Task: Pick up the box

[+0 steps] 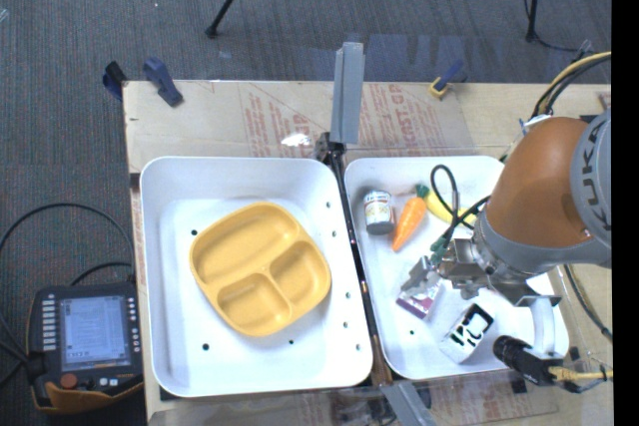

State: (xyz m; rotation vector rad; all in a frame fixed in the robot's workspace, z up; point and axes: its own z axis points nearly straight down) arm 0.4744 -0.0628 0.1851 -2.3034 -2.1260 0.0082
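Left bin (160, 214) holds a yellow tray (260, 266). In the right bin (384, 354), I see the small purple box (419, 298) lying just under the gripper (431, 271); whether it is released or clenched I cannot tell. I judge the box light, stiff cardboard, best pinched across its narrow sides.
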